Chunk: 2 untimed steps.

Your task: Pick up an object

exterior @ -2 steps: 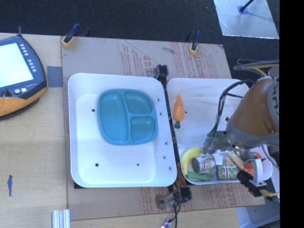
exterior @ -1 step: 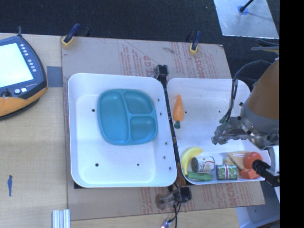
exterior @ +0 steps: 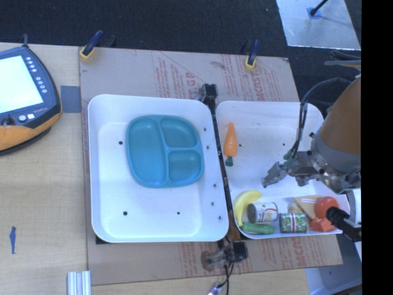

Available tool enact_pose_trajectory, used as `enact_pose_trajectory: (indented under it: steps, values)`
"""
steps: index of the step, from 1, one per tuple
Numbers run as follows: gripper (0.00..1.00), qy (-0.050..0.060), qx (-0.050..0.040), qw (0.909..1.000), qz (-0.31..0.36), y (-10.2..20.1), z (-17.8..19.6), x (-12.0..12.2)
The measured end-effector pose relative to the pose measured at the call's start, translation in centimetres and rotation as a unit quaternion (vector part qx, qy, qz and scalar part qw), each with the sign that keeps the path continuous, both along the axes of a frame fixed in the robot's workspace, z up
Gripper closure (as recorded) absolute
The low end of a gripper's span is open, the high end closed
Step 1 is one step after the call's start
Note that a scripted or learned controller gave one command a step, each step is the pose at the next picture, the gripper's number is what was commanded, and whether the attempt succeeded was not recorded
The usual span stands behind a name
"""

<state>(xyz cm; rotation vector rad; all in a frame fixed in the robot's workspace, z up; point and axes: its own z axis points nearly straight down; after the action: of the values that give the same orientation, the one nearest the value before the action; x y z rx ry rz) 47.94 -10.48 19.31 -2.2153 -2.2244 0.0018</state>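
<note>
The right bin (exterior: 264, 112) holds a toy carrot (exterior: 230, 141) near its left wall. Along its near edge lie a yellow banana (exterior: 244, 200), a green pod (exterior: 258, 228), two small cans (exterior: 265, 212) (exterior: 293, 222) and a red-orange piece (exterior: 324, 208). My gripper (exterior: 274, 176) hangs over the middle of this bin, pointing left, above and slightly right of the banana and cans. Nothing shows between its fingers. The left bin (exterior: 101, 165) holds a blue divided plate (exterior: 164, 150).
A teach pendant (exterior: 24, 100) lies at the bench's far left. Clamps (exterior: 92, 45) (exterior: 250, 54) hold the cardboard's far edge. A bracket (exterior: 210, 94) joins the bins at the back. The arm's body (exterior: 344, 134) covers the right bin's right side.
</note>
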Motion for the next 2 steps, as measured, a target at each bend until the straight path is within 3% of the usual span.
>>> enact_pose_trajectory:
  steps: [1,2]
  values:
    - [0.0,-0.003,0.0017,1.0,0.001,0.7,-9.8,0.2]
    - [0.0,0.0,-0.0001,1.0,0.0,0.0,-10.1,10.4]
